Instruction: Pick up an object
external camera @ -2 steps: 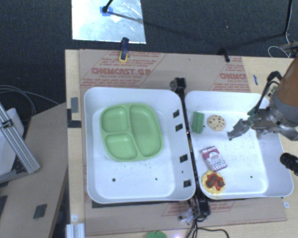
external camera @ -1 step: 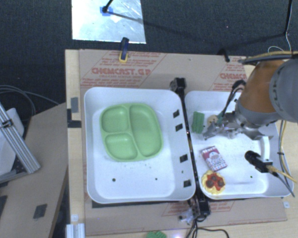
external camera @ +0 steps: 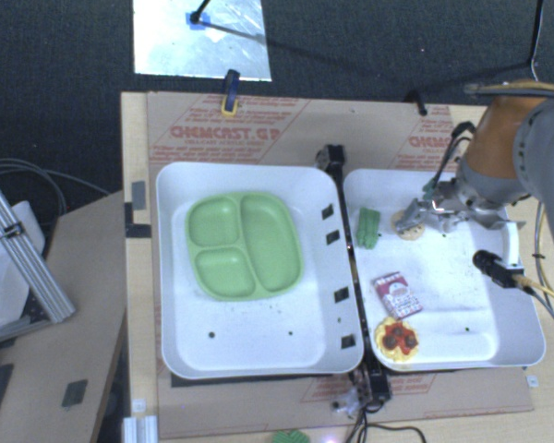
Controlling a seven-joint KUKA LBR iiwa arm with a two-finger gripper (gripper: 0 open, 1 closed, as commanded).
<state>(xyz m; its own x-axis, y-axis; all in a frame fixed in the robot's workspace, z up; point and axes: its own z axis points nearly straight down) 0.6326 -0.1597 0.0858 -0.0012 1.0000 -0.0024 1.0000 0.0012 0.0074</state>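
The right bin holds a green pickle-like piece near its left wall, a small tan round piece beside it, a red-and-white packet lower down, and a yellow disc with red topping at the front. My gripper hangs low over the upper part of this bin, right above the tan piece and touching or nearly touching it. The grey arm with its orange band comes in from the right.
The left bin holds a green three-compartment plate. A black divider with clips runs between the bins. A shiny foil sheet lies beyond the bench. Cables trail at the right edge.
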